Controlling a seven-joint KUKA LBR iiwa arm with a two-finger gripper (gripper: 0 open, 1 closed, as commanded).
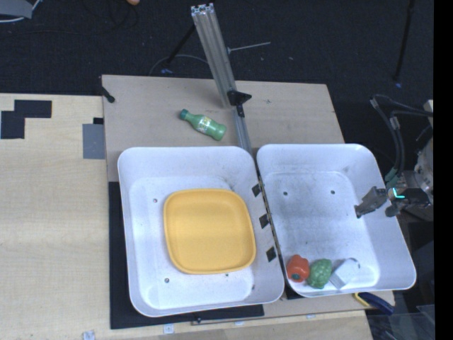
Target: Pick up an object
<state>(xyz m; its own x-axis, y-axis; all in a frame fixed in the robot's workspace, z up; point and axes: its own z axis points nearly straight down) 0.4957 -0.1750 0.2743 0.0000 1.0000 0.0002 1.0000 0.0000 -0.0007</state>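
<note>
Three small objects — a red-orange pepper-like toy (pixel 298 268), a knobbly green toy (pixel 320 273) and a white block (pixel 345 271) — lie ungrasped in the right-hand shallow white bin's (pixel 311 165) near corner, while the end effector (pixel 371 202) — its opening impossible to tell — hovers at the right rim, holding nothing visible.

The bench (pixel 297 112) bears two white bins (pixel 134 190) side by side and a green bottle (pixel 203 125).
</note>
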